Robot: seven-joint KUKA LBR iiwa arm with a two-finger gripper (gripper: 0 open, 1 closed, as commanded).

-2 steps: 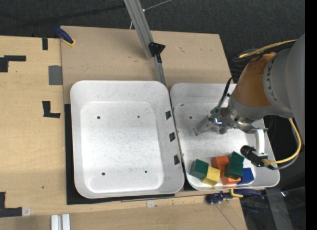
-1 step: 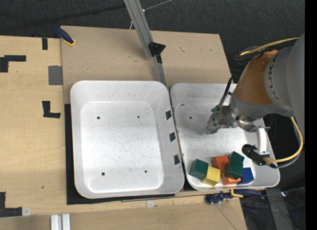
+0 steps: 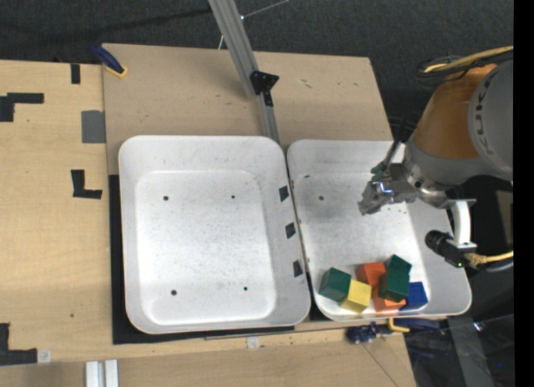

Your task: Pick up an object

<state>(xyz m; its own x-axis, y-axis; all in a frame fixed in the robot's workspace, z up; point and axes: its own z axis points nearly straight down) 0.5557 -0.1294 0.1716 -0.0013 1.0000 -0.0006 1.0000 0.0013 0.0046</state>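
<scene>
The jaws [image 3: 373, 202] hang over the bare middle of the right bin [image 3: 334, 168], right of frame centre, with nothing visible between them; whether they are spread or pressed together cannot be told at this size. This looks like the approach step, before any grasp. The objects to pick sit in a tight cluster at the bin's lower edge, below the jaws: a green block [image 3: 335, 283], a yellow block [image 3: 359, 294], an orange block [image 3: 371, 274], a dark green block [image 3: 398, 275] and a blue block [image 3: 416, 294]. The next move calls for travelling down-frame and descending on one. They touch one another and crowd the bin wall, leaving little room. The left bin [image 3: 133, 160] lies beside it on the table [image 3: 50, 168].
</scene>
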